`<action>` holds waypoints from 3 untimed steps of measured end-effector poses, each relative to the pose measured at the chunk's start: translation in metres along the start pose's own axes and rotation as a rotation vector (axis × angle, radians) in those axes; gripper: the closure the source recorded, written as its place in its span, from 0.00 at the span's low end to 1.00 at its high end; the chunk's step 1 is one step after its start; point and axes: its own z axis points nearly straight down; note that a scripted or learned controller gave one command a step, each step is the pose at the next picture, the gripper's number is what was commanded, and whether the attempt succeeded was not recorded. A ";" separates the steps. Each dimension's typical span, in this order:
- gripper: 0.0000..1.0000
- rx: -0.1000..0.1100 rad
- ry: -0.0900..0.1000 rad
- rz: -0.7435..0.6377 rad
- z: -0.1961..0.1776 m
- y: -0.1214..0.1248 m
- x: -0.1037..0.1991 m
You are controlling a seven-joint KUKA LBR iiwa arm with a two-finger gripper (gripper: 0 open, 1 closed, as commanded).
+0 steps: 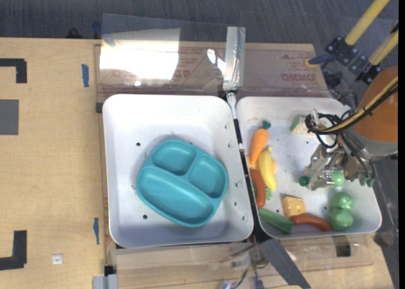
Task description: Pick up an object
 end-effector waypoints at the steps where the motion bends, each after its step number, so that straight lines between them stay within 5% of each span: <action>1: 1.00 0.001 -0.006 -0.092 -0.116 0.004 -0.005; 2: 1.00 -0.003 0.000 -0.147 -0.141 0.052 -0.049; 3: 1.00 -0.002 -0.001 -0.334 -0.172 0.055 -0.098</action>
